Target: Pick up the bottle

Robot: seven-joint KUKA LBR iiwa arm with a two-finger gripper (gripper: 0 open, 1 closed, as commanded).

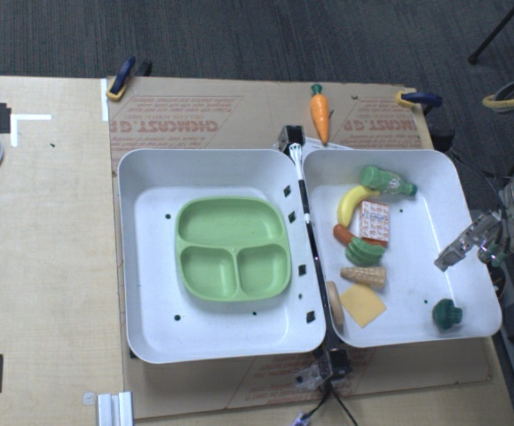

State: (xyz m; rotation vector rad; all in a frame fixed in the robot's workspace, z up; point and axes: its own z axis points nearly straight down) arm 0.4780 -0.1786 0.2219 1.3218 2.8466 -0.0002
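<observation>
— Where is the arm?
— It reaches in from the right, low over the right edge of the bench. Little of it shows: a grey wrist with a hint of orange above it at the frame's edge.
— And the gripper (449, 256)?
— It sticks out from the wrist toward the left and a little downward, tilted, over the right rim of the right bin (416, 322), about midway along that rim.
— Does it grip anything?
— Nothing shows between its fingers; it looks bare. Open or closed is too blurred to tell.
</observation>
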